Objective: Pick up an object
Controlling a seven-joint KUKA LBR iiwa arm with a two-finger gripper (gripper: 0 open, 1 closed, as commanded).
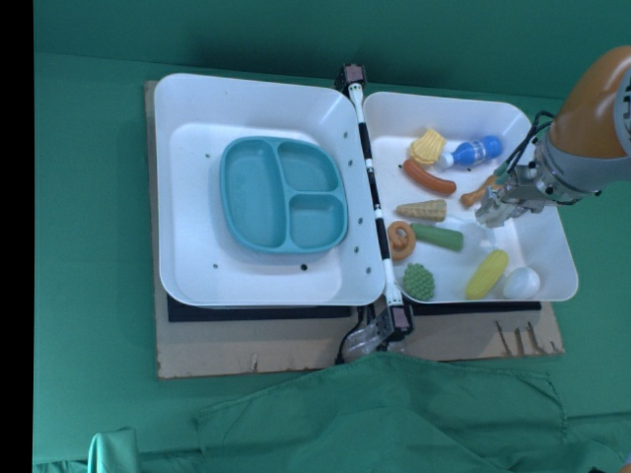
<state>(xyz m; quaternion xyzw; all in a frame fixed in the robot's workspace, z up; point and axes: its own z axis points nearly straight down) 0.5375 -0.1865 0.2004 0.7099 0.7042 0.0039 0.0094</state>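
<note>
The right bin (552, 227) holds several toy foods: a yellow ridged piece (427, 146), a blue bottle (474, 152), a red sausage (428, 177), a waffle cone (422, 209), a green cucumber (438, 236), an orange pretzel ring (400, 238), a green bumpy piece (418, 282), a yellow corn cob (487, 274) and a white egg (521, 283). An orange piece (475, 194) lies partly under the wrist. My gripper (490, 215) hangs over the right bin's middle right, just above the bin floor beside that orange piece. Nothing shows between its tips.
The left bin (187, 116) carries a teal three-compartment plate (284, 193). A black and white divider rail (370, 180) runs between the bins. Brown cardboard (246, 358) lies beneath them, and rumpled green cloth (394, 412) covers the front of the bench.
</note>
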